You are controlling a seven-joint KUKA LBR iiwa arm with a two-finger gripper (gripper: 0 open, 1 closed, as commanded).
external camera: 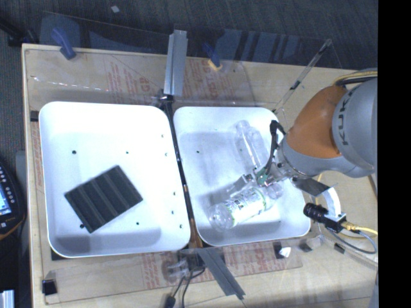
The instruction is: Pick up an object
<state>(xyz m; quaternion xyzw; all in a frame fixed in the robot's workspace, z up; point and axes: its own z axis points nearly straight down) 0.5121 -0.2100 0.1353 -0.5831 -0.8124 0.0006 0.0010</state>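
The big grey arm (334, 133) reaches into the right bin (192, 172). Its gripper (264, 177) is down among two clear bottles; the bottle with a label (243, 208) lies just below it. It seems to be trying a grab. Next, a firm squeeze, then lift.

The arm (343, 130) runs off the view's right edge, its upper length out of sight. Where the gripper (264, 177) meets the clear plastic bottles (247, 204) in the right bin (192, 172), glare and transparency blur their outlines; the bottle count cannot be told. Left of the left bin (48, 172), a dark device (8, 201) is cut off by the frame.
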